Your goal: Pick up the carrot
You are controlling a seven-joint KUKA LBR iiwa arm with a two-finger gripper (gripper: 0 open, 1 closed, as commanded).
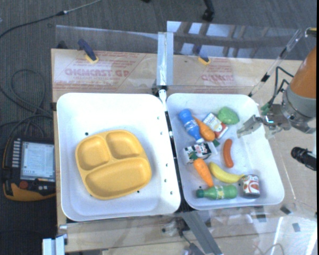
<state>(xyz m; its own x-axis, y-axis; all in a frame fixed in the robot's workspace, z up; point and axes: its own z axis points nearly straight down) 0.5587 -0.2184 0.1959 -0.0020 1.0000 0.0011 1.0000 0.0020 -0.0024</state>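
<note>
An orange carrot (203,171) lies in the right bin (271,158), low in the middle, between a small milk carton (198,151) and a banana (224,173). A second orange carrot-like piece (206,130) lies higher up beside a blue bottle (190,124). My gripper (250,126) hangs over the bin's upper right part, near the right rim. It is above and to the right of both orange pieces and touches neither. Nothing shows in its grasp.
The right bin also holds a red sausage (228,153), a green pepper (228,115), a small carton (215,122), a green bottle (217,193) and a red-and-white can (250,185). In the left bin (69,142) sits a yellow divided plate (114,163).
</note>
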